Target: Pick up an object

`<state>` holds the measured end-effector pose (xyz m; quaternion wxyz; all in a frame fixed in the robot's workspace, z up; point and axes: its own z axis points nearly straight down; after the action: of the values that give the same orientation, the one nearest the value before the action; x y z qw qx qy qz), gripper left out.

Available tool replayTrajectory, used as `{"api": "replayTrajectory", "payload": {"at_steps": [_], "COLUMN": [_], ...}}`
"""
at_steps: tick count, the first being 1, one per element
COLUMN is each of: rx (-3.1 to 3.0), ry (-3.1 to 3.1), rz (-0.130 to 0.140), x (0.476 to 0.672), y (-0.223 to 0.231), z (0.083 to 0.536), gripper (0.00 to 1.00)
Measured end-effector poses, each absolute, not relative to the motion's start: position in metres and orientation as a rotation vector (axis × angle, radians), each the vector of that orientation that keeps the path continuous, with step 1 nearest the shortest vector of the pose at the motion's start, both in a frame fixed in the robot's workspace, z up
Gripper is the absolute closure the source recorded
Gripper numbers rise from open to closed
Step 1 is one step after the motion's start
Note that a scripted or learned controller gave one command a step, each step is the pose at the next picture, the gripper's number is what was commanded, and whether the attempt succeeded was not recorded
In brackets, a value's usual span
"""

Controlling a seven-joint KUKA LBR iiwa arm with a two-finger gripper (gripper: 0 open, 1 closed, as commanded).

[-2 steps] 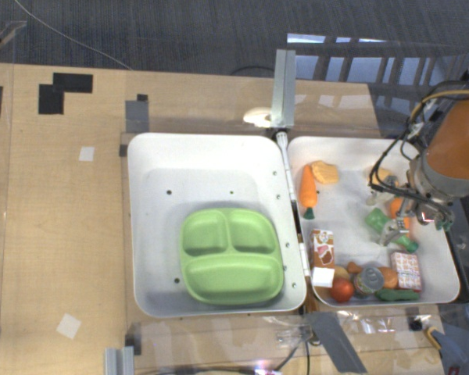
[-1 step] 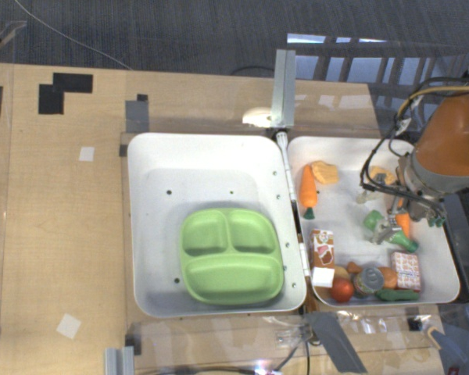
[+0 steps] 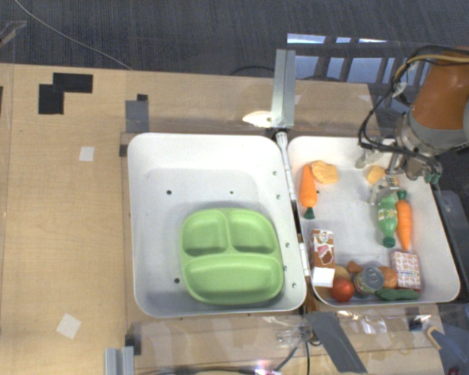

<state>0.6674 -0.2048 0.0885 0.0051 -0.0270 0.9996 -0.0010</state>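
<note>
My gripper [image 3: 390,184] hangs low over the back of the right bin [image 3: 445,276], just above the top end of a green bottle [image 3: 387,220]. An orange carrot [image 3: 405,222] lies right beside the bottle. A small pale yellow piece [image 3: 375,174] sits at the gripper's left side. Further left in this bin lie a second carrot with a green tip [image 3: 307,187] and a yellow-orange piece [image 3: 324,172]. I see nothing lifted off the bin floor.
Along the right bin's front sit a brown carton [image 3: 322,247], a white cube [image 3: 323,276], a red tomato [image 3: 342,290], a round can [image 3: 369,278], a pink box [image 3: 406,269] and a green pod [image 3: 397,294]. The left bin [image 3: 152,178] holds a green divided plate [image 3: 230,255].
</note>
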Motion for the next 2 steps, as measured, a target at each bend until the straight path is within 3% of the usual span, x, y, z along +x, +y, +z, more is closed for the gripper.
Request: {"api": "replayTrajectory", "payload": {"at_steps": [1,2], "rx": [-0.169,-0.177], "ry": [3.126,3.124], "rz": [-0.003,-0.005], "x": [0.625,0.570], "y": [-0.205,-0.206], "z": [0.088,0.089], "gripper": [0.00,0.00]}}
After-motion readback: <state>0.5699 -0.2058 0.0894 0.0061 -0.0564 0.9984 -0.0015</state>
